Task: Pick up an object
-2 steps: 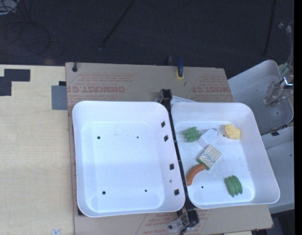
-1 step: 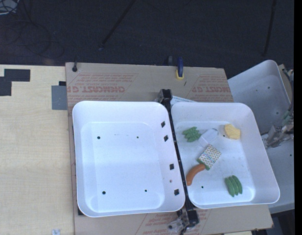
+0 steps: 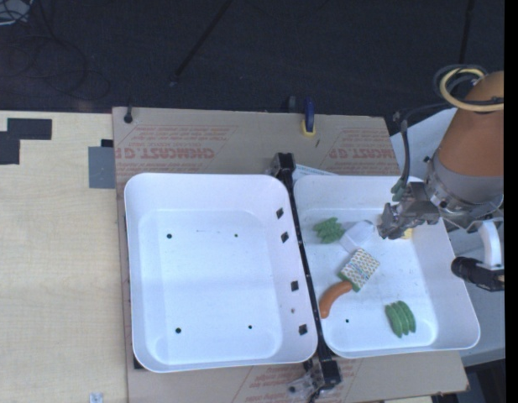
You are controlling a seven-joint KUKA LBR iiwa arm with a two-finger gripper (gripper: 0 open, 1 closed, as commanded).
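In the right bin [image 3: 460, 326] lie a small green leafy piece [image 3: 329, 228], a checkered yellow-green block [image 3: 360, 268], an orange carrot-like piece [image 3: 332, 297] touching the block's lower left, and a green ribbed pod [image 3: 400, 318] near the front. A pale, clear-looking piece [image 3: 356, 235] rests between the leafy piece and the gripper. My gripper [image 3: 394, 226] hangs low over the bin's upper right part, just right of that pale piece. Its fingers are dark and bunched together, and nothing shows between them.
The left bin [image 3: 141, 225] sits beside the right one, with a black divider strip [image 3: 294, 250] between them. Both stand on a cardboard sheet [image 3: 208, 141]. A blue and yellow clamp [image 3: 309, 117] is at the sheet's back edge. A black part [image 3: 478, 273] juts in at right.
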